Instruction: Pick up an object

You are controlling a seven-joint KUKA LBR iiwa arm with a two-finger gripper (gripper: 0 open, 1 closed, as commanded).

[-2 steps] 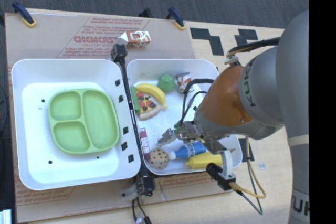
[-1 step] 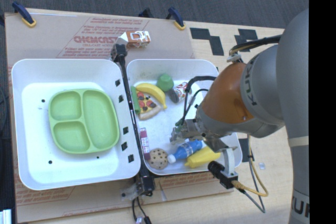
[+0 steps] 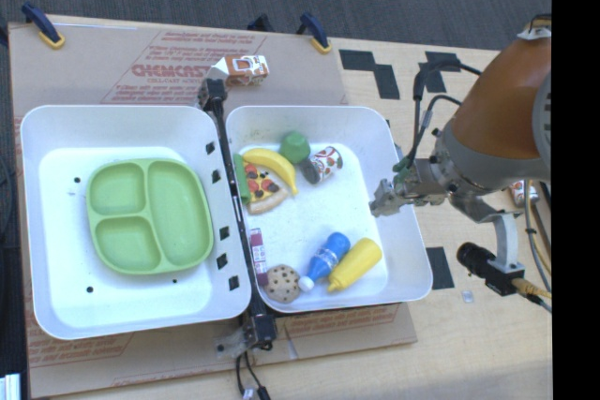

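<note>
The right bin holds a banana, a pizza slice, a green round object, a small can, a blue bottle, a yellow mustard bottle and a cookie. My gripper hangs over the bin's right rim, apart from all of these. Nothing shows between its fingers.
The left bin carries a green divided plate. A small carton lies on the cardboard behind the bins. Blue clamps hold the board's back edge. The arm's bulk covers the bench at right.
</note>
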